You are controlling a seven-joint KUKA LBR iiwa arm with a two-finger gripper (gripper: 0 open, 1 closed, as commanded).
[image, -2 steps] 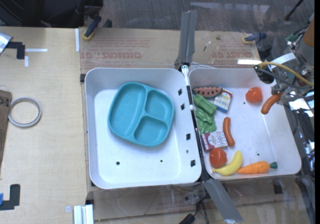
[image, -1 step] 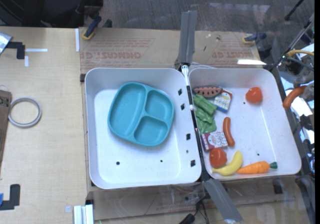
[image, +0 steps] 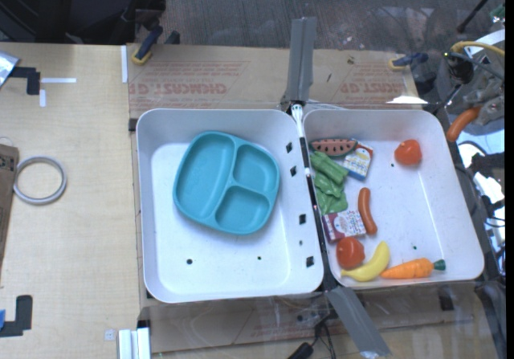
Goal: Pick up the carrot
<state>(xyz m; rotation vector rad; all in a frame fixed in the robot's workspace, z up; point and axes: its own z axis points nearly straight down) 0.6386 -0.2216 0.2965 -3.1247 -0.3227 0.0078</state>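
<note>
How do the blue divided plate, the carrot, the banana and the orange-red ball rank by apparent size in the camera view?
1. Blue divided plate, by far the largest.
2. Carrot and banana: they look close in length, too similar to rank.
3. Orange-red ball, the smallest.

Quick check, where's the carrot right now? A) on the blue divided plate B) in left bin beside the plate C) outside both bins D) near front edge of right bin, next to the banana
D: the carrot lies along the right bin's front edge, just right of the banana.
</note>
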